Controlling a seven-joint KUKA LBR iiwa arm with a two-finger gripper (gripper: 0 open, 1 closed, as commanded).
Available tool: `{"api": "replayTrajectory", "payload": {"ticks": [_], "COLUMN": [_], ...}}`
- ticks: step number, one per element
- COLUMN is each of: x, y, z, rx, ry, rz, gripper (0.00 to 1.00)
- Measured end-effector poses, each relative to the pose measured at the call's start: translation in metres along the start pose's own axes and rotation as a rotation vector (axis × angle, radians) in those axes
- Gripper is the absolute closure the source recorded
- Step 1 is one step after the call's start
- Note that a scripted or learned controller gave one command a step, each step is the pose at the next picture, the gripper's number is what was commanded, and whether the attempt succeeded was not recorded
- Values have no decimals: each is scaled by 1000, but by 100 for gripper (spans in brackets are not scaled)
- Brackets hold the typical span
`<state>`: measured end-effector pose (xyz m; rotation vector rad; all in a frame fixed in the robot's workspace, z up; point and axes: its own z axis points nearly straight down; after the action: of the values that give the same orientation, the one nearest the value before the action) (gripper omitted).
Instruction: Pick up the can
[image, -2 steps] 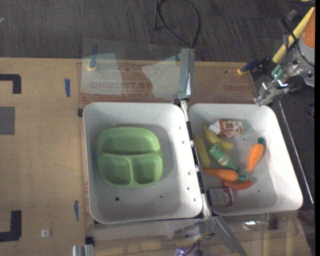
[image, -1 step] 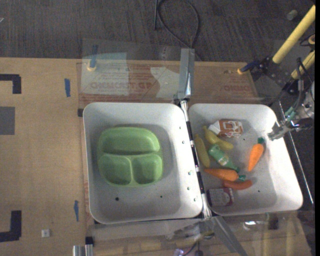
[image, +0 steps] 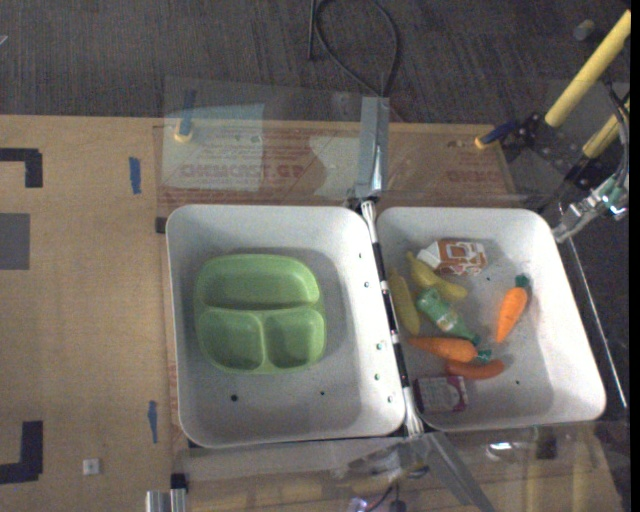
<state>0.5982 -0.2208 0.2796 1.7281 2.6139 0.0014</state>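
The green plate (image: 260, 312) sits far left of the gripper. The can (image: 441, 392) lies on its side, well to the left of the gripper and lower in the picture. A carrot (image: 478, 368) lies just beside the can, so it could get grabbed or bumped instead. I cannot tell if the gripper (image: 598, 200) is open or closed.

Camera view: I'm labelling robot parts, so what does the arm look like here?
The arm enters at the right edge as pale, glinting metal below a dark housing, too blurred to make out cables or markings.
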Motion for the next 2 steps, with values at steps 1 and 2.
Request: {"api": "replayTrajectory", "payload": {"ticks": [1,2], "x": [21,38], "y": [-57,-96], "z": [-118,-12], "rx": [0,2], "ry": [1,4], "rz": [-209,-173], "gripper": [100,100]}}
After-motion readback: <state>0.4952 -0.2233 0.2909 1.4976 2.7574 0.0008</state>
